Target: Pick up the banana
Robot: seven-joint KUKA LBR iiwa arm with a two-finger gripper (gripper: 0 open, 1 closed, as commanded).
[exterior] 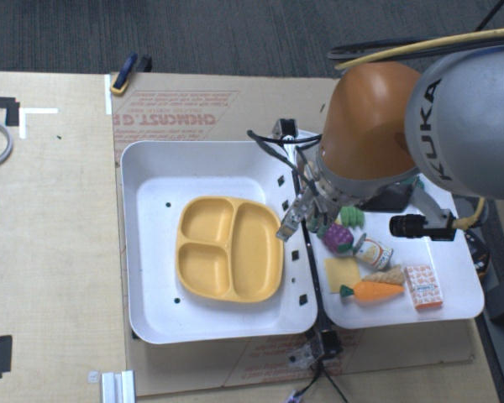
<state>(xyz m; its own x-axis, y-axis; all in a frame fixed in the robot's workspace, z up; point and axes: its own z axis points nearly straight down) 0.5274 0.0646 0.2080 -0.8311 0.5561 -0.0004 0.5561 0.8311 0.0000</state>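
Near edge of the right bin [454,309]: carrot [376,291], cheese wedge [343,273], small carton [423,287]. Past those, purple grapes [338,238], then the tool [292,223] over the divider. Can't spot any banana, maybe under the arm [420,116]. Can't tell the tool's state either.

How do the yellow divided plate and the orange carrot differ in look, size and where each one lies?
The yellow divided plate lies alone in the left bin; the carrot lies in the right bin among other small items. The plate is far larger than the carrot. The plate is broad, with three compartments; the carrot is narrow and tapered, with a green end. The plate is yellow; the carrot is orange. Both rest flat on a bin floor.
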